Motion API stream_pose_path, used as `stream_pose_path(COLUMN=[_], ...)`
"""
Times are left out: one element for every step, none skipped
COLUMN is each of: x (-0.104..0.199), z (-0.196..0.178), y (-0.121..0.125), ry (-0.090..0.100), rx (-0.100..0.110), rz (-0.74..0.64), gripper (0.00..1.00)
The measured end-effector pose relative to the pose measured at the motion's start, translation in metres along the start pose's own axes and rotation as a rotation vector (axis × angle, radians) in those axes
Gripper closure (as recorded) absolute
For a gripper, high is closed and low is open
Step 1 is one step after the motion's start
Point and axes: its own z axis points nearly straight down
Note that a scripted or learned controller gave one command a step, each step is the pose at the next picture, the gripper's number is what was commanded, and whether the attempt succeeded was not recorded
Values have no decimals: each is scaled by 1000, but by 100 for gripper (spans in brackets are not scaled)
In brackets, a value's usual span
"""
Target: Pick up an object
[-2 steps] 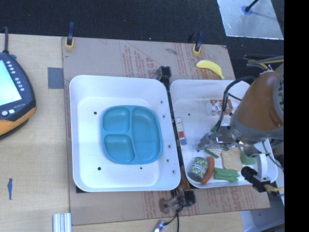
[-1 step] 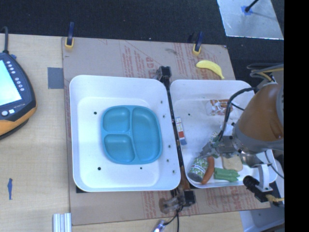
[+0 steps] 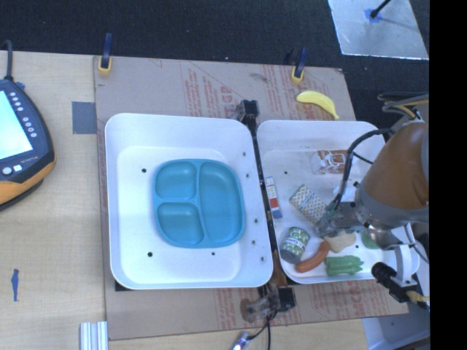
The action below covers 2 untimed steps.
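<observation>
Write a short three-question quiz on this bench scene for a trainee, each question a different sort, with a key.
1. True or false: the blue divided plate lies in the left bin.
2. Which thing lies outside both bins? A) green can B) banana C) hot dog
3. Fill in: the gripper is down in the ____ bin.

Key
1. True.
2. B; the banana lies on the cardboard beyond the right bin.
3. Right, among the small things near the can and the hot dog.
</observation>
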Motion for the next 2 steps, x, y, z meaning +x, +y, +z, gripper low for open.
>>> stream_pose_path(x=[0, 23], z=[0, 10], y=[0, 53], ry=[0, 2], rx=[0, 0], rz=[0, 3], gripper=[0, 0])
